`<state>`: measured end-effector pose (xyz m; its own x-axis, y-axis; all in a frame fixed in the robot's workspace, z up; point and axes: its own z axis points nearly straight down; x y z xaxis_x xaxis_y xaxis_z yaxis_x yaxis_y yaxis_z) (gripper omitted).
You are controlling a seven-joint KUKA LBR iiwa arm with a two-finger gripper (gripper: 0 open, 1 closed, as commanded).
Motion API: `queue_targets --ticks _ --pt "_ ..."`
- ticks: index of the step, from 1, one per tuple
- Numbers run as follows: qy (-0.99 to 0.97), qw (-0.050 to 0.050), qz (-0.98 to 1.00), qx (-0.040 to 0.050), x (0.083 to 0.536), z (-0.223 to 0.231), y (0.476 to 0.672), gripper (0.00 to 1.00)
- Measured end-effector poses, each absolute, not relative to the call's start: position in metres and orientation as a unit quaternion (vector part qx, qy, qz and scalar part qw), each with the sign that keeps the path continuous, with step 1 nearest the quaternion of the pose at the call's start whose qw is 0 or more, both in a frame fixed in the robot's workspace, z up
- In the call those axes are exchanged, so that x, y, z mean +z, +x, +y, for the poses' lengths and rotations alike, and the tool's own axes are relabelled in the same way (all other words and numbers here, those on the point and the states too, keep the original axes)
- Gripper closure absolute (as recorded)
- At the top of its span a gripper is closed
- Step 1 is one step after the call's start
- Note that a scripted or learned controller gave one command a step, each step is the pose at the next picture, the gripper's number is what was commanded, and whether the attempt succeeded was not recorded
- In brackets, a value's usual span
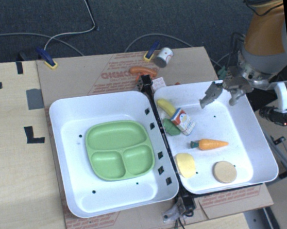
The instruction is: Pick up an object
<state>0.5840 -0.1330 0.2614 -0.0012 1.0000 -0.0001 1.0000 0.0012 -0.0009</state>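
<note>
Nearest the camera, along the front edge of the right bin (248, 124), a round tan biscuit-like disc (225, 171) lies flat, and just to its left a pale yellow lemon-shaped toy (186, 164) sits against the divider between the bins. A little further back a toy carrot (210, 143) lies on its side, its green stem end pointing left and its tip pointing right, apart from both the disc and the lemon. Beyond that, a cluster is packed against the bin's left wall: a small white carton with a red and blue label (184, 122), a green piece (172, 128) tucked just beside and partly under it, and a yellow banana (166, 107) touching the carton's far end.

In the left bin (67, 146) a light green divided plate (120, 149) lies flat in the middle, with three compartments.

At the far right corner of the right bin, the gripper (217, 93) hovers over the rim, its two fingers spread apart with nothing between them, well apart from every toy. Behind the bins, on the brown cardboard (76, 75), blue and yellow clamps (47, 58) hold the sheet down.
</note>
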Motion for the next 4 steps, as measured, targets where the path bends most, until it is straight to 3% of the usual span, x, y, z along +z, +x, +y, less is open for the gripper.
queue_targets --ticks 1,2,3,4 --pt "-0.706 0.002 -0.708 0.0011 0.172 -0.092 0.57 0.0" --pt "-0.707 -0.001 -0.707 -0.0005 0.086 -0.122 0.527 0.0" --pt "-0.706 -0.002 -0.708 -0.0013 0.086 -0.109 0.575 0.0" --pt "-0.706 -0.002 -0.708 -0.0007 0.086 -0.107 0.648 0.0"
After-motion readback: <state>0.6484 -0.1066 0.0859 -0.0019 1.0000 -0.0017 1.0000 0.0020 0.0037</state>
